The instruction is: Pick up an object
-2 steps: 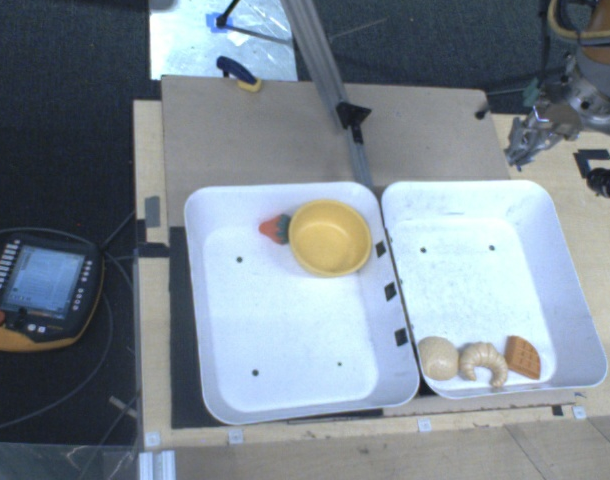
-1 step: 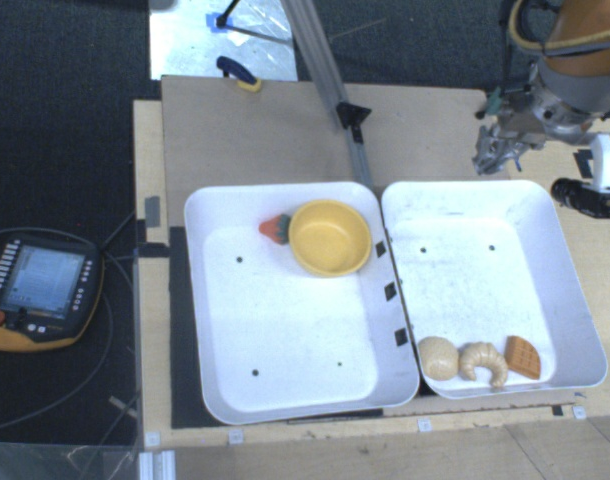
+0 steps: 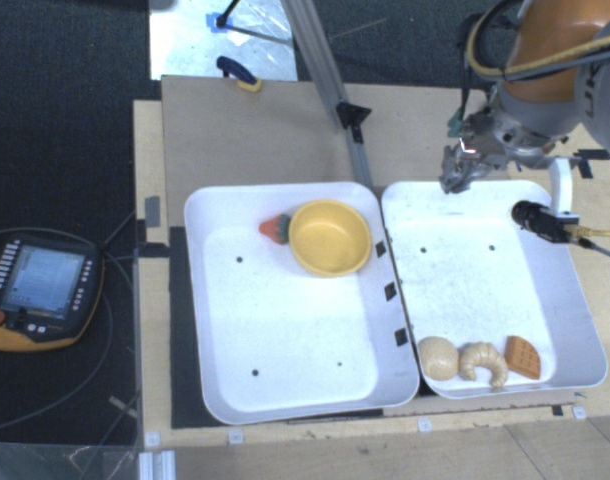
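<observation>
The worktop (image 3: 255, 128) carries 2 shallow white bins side by side. The left bin (image 3: 285, 368) holds a yellow bowl (image 3: 330, 237) near its 1 o'clock corner, upright and open to the camera. A small red object (image 3: 275, 229) touches the bowl's rim on the 9 o'clock side, partly tucked against it, so a clean grip there would likely need the bowl out of the way.

The right bin (image 3: 465, 268) keeps its contents in a row along the near wall, around 6 o'clock: a pale round roll (image 3: 438, 357), a croissant-shaped piece (image 3: 484, 362) and an orange-brown cracker-like piece (image 3: 522, 356). The roll and the croissant-shaped piece touch; the cracker-like piece sits just beside them. Their crowding against the wall looks like the result of sliding into the low edge, and it leaves little room for fingers on the wall side.

The end effector (image 3: 458, 176) hangs at the right bin's far rim, about 12 o'clock, well apart from the row of 3. Nothing sits under it, and whether it is spread or pressed together cannot be told at this angle. A black fitting (image 3: 537, 218) on a cable lies over the bin's 2 o'clock edge.

Any of the 5 things could serve as the task's object; none is lifted yet, and the pick seems not yet begun.
</observation>
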`<state>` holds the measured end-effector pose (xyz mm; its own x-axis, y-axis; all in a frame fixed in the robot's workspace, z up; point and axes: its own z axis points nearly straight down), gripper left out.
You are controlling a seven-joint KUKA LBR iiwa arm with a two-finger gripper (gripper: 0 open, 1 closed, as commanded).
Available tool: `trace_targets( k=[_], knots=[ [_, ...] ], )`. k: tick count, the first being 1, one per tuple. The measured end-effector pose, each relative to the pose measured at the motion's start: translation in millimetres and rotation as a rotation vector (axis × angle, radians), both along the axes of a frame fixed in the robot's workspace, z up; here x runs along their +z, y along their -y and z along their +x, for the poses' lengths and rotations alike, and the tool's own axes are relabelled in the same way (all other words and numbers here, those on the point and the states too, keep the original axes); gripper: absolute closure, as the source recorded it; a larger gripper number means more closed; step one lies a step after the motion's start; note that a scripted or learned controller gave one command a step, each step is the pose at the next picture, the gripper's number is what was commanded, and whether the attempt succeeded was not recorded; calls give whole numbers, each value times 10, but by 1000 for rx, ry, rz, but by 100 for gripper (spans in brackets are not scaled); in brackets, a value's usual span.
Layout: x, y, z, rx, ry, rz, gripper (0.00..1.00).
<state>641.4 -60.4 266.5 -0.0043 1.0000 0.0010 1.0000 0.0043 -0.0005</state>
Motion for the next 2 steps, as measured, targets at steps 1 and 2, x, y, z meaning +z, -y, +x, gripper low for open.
trace_targets(
  k=[1,2],
  knots=[
    [-162,-525,-264,0,0,0,100],
    [-275,-909,-574,-1,0,0,100]
  ],
)
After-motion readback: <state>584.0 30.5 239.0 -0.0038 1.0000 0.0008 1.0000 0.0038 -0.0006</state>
